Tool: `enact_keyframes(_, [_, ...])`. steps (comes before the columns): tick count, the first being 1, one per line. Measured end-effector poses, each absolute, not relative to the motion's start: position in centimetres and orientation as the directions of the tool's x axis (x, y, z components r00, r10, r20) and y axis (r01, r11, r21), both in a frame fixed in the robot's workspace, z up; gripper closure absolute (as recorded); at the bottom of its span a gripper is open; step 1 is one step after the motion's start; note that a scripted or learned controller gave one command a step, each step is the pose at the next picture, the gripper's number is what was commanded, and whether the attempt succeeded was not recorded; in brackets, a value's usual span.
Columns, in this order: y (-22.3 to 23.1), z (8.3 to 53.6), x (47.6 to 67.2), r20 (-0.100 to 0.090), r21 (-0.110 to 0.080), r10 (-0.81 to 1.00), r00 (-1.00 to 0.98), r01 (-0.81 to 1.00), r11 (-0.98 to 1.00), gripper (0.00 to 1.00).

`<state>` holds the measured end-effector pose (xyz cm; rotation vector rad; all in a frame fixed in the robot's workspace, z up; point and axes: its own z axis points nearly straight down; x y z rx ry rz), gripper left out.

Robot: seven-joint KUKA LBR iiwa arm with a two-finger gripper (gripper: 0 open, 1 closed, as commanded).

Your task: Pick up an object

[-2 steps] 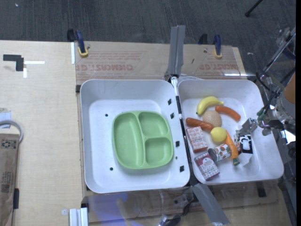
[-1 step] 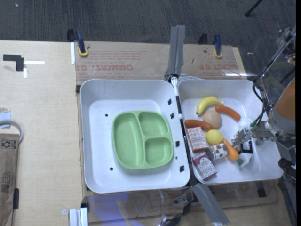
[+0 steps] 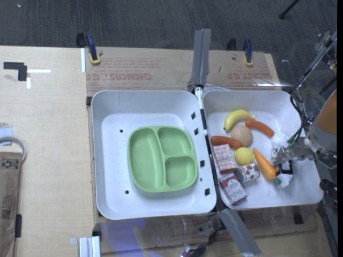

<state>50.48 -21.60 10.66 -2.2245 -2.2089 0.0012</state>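
2 bins sit on the bench; the right bin (image 3: 300, 194) holds the food toys. The gripper (image 3: 282, 159) hangs low beside the carrot (image 3: 263, 164); whether it grips anything I cannot tell. This looks like the approach step: next, centre over the carrot, then close.

A curved yellow banana (image 3: 238, 118) lies far in the right bin, a round tan ball (image 3: 242, 136) just near it, an orange carrot (image 3: 264, 164) lying slantwise rightward.
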Motion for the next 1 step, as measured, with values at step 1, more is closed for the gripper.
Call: enact_keyframes(1, [-19.09,22.06,47.88,0.0,-0.003,0.994,-0.113,0.994,0.113,1.0])
